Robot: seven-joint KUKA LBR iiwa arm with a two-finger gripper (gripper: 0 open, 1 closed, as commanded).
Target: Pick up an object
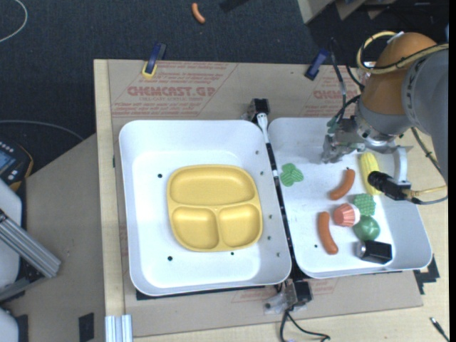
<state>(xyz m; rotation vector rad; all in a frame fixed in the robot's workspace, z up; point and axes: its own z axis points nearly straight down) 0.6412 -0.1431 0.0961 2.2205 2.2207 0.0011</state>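
Gripper (pixel 335 150): hung over the right bin's (pixel 303 130) far edge; grip state could not be told
Sausage (pixel 343 184): lay mid-bin, just beside the corn (pixel 368 168)
Yellow tray (pixel 213 206): sat mid left bin (pixel 139 155)

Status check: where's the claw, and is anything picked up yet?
Claw low over right bin, upper part. Nothing seen in it. Sausage nearest, corn beside.

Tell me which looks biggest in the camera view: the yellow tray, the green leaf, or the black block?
1. yellow tray, by far the largest
2. black block
3. green leaf, though these two look close in size
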